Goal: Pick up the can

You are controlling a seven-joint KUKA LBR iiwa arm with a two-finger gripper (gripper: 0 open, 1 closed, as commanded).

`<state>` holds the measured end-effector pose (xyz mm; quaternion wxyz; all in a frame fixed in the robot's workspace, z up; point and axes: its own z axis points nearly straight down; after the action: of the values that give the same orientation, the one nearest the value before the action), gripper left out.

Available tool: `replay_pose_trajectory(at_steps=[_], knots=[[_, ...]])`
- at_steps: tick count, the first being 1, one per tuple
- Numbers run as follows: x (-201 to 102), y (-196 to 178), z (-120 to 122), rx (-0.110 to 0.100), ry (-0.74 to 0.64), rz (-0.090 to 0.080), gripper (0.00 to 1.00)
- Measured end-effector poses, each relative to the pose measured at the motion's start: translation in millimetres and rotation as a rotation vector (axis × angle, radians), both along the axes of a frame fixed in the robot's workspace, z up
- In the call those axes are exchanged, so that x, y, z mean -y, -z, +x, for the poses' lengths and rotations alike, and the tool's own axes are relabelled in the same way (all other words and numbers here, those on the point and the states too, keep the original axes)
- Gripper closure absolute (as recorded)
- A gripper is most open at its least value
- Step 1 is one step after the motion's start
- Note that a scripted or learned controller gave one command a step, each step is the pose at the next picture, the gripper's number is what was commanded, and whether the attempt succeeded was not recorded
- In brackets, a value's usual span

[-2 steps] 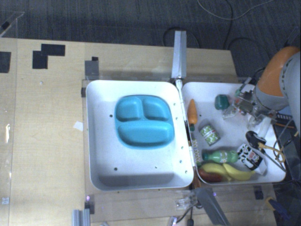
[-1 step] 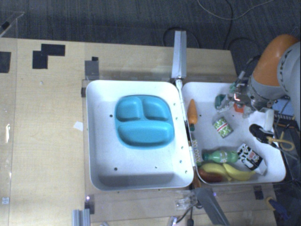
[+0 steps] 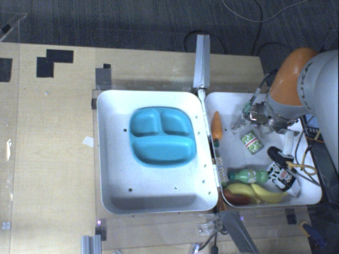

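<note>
The can (image 3: pixel 252 142) is small, with a green and white label, and lies on its side in the upper middle of the right bin (image 3: pixel 312 197). My gripper (image 3: pixel 249 119) hangs low over that bin, just behind the can and very close to its top end. The grey wrist and the orange band (image 3: pixel 288 83) rise to the right of it. The can rests on the bin floor.
An orange carrot (image 3: pixel 216 127) lies along the right bin's left wall. At its front are a green bottle (image 3: pixel 247 175), a banana (image 3: pixel 262 192) and a dark red fruit (image 3: pixel 237 197). A black-and-white object (image 3: pixel 279 176) sits front right. The left bin (image 3: pixel 114 142) holds a blue divided plate (image 3: pixel 161 135).
</note>
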<state>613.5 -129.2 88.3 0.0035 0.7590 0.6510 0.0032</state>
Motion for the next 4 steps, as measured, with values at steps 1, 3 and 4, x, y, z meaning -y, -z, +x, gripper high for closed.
replay_pose_trajectory(at_steps=[1, 3, 4], knots=[[-1.8, -12.8, 2.9, 0.008, -0.003, 0.002, 1.00], [35.2, -0.2, -11.3, 0.000, 0.083, 0.000, 0.00], [34.1, -15.7, -6.5, 0.015, 0.078, -0.001, 1.00]])
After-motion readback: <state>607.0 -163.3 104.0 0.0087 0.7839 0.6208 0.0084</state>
